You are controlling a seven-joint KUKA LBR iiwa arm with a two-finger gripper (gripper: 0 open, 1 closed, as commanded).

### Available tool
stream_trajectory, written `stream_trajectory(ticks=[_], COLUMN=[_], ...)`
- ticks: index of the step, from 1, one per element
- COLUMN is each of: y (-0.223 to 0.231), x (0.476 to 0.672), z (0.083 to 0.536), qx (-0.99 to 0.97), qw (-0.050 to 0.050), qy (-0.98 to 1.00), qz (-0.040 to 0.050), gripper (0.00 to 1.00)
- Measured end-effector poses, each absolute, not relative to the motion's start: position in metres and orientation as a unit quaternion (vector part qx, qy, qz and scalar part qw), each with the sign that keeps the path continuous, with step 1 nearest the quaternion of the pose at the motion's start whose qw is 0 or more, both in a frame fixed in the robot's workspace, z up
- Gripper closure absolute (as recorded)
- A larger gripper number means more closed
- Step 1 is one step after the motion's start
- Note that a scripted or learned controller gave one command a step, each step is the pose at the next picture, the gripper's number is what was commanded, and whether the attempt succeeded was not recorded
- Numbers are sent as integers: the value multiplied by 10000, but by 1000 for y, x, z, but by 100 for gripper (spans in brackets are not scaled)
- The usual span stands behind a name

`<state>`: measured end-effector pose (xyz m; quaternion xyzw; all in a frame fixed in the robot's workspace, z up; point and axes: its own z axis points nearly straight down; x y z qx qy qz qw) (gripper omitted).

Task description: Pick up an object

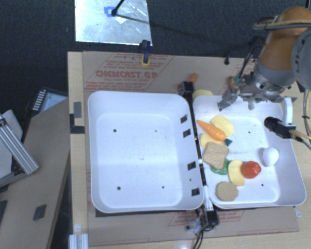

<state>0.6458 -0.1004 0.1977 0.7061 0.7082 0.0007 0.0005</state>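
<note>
In the camera view, two shallow white bins are seen side by side on a desk [78, 227]. The left bin [140, 149] shows only its bare floor with a few small dark holes. The right bin [285, 185] carries the toy foods: an orange carrot [211, 130] lying aslant, touching a yellow piece [222, 124] behind it; a tan cracker-like square [216, 154] just below the carrot, resting partly on something green [224, 166]; a red tomato-like piece [251, 169] touching a yellow piece [236, 173] at its left; a white egg [270, 155] just beside the tomato, to its right; and a round tan biscuit [227, 191] near the front wall. A pale yellow object [202, 94] is seen at the back rim, between the two bins.

Beneath the bins a brown board [124, 71] is laid, on which the red printing "CHEMCAST GP" can be read; the smaller lines under it are too blurred to be made out.

The hand [238, 98] is held over the back edge of the right bin, above and apart from the foods. Nothing is seen between its fingers; whether they are apart or together cannot be told. A black part [276, 126] hangs beside the arm over the bin's right side.
</note>
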Motion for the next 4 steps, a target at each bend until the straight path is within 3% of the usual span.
stream_trajectory(ticks=[1, 2, 3, 4], y=[-101, -130, -38, -43], x=[660, 564, 516, 519], z=[125, 126, 187, 195], qx=[7050, 7088, 7034, 7059], qw=[-7, -24, -13, 8], qy=[7092, 7054, 7108, 7084], qz=[-9, -21, 14, 15], gripper=[0, 0, 0, 100])
